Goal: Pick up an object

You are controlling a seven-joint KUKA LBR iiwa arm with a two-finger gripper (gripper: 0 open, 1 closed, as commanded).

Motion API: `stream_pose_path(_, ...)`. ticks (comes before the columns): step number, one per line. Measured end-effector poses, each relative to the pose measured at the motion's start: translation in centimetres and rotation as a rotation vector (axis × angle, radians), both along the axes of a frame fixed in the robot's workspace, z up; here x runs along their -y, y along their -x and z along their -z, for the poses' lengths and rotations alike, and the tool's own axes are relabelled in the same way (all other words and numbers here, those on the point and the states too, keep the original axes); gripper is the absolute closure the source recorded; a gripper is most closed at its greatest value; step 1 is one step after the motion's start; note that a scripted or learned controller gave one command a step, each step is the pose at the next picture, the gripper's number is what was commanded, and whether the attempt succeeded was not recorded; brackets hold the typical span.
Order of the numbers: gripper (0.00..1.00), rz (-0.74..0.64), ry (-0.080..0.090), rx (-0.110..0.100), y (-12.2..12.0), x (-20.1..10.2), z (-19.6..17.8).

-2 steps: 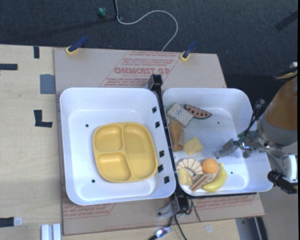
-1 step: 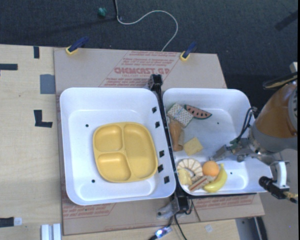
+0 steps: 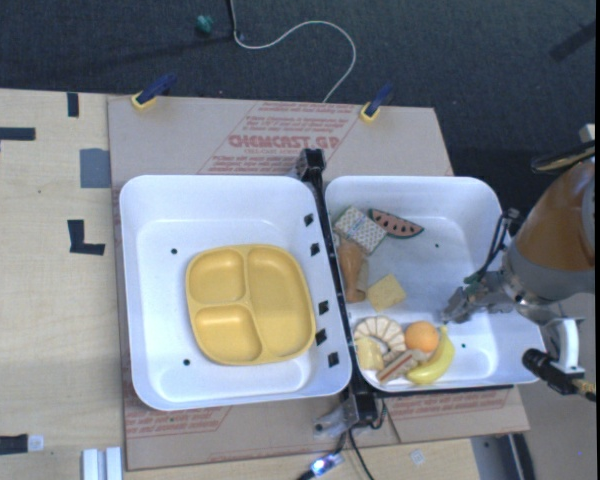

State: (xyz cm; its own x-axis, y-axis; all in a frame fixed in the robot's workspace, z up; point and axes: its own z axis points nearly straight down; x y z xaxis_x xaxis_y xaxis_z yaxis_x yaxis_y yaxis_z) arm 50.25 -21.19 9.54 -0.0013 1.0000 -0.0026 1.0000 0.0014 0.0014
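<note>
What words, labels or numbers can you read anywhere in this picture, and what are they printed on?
"CHEMCAST GP" or close to it, in large red letters, partly blurred: on the cardboard sheet under the bins.
Smaller red lines above and below it: too blurred to read.
The black marks on the wooden bench are shapes, not letters.

Open floor beside orange (image 3: pixel 421 337)

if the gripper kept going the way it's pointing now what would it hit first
The gripper points left and slightly down in the view, low over the right bin. The orange looks like the first thing in that line, with the banana just beyond; its height over them is unclear.
</note>
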Motion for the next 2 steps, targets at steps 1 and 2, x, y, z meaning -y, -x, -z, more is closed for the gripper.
stream_pose_path(1,1.00,-0.001,-0.001,0.002,-1.0,-0.5,-5.6)
stream_pose_path(2,1.00,0.000,-0.001,0.003,-0.6,-0.2,-11.7)
